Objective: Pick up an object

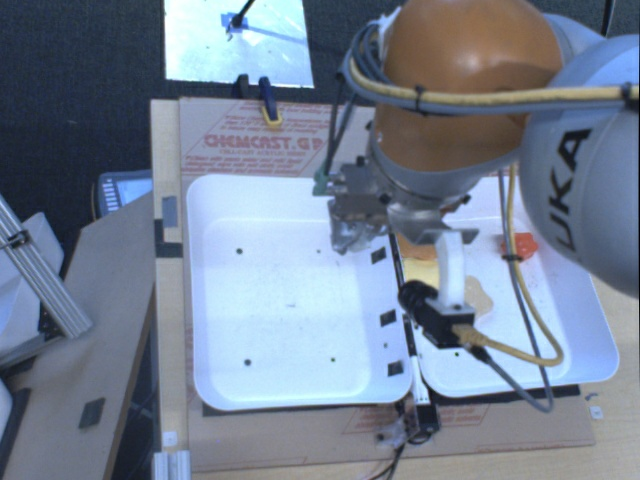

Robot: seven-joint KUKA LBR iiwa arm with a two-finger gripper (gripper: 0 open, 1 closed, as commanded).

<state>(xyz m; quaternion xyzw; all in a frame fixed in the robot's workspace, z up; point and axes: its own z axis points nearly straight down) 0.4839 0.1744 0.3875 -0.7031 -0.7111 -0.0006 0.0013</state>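
Fingers first: honestly couldn't tell if they were spread or pressed together. The gripper (352, 230) was just a dark metallic lump under the wrist, and I couldn't make out anything pinched in it.

It hung over the left bin (270, 308), up near that bin's far right corner and right next to the divider between the two bins. The floor below it looked bare apart from a few little dark dots.

The pickable stuff was all on the other side, in the right bin (565, 343). A flat tan object (480, 298) lay toward the view's right and lower than the gripper, just beside a white bracket (450, 268) hanging off the arm (470, 68). A small orange object (521, 245) sat further right, near the far side of that bin, with a yellow cable (520, 353) crossing in front of it. There was also a hint of something orangey tucked under the wrist, but too much of it was hidden to call.

So my read is that the next move had to cross the divider to the right, since nothing sat directly under the tool. There's one arm, so no question of which was closer.

As for orientation, the tan one was half hidden by the bracket, so I couldn't call a long axis or which way it pointed. The orange one looked a bit taller than wide in the view, running roughly near to far, but it was small and I wouldn't bet on that.
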